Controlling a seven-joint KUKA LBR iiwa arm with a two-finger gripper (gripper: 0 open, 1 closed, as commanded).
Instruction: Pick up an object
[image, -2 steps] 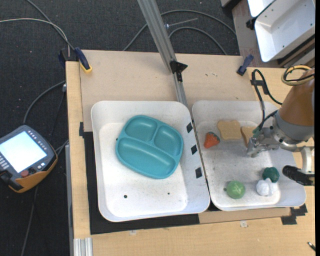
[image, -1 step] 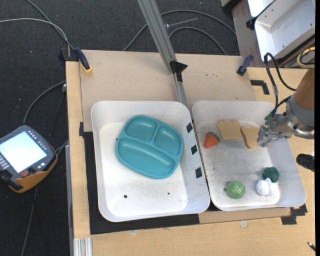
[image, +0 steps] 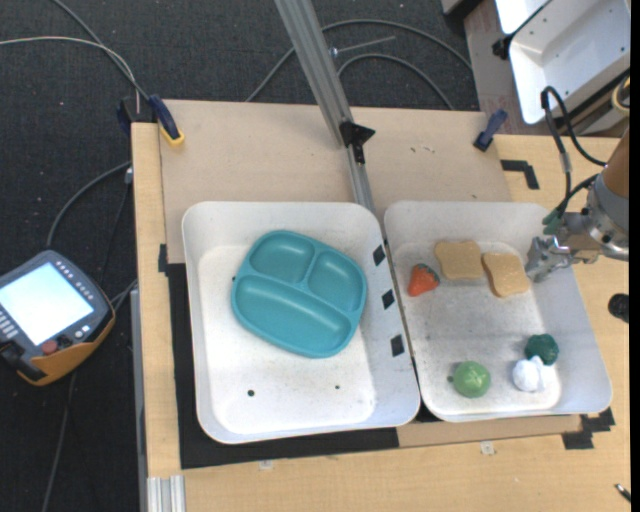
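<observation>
Pincer (image: 548, 252) over right bin (image: 590, 330); bread slice (image: 505, 273) just left of it, second slice (image: 459, 260) and strawberry (image: 423, 281) farther left.

Beside the smooth, matt teal plastic plate (image: 299, 292), my two bins (image: 290, 415) look like glossy white plastic, the right one scuffed grey. The bench (image: 260, 150) beyond the plate is pale, matt wood. My gripper (image: 548, 252) is dull metal.

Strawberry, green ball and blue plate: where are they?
strawberry (image: 423, 281), camera view, on its red body.
green ball (image: 470, 378), camera view, on its top.
blue plate (image: 298, 292), camera view, on the ridge between compartments.
</observation>
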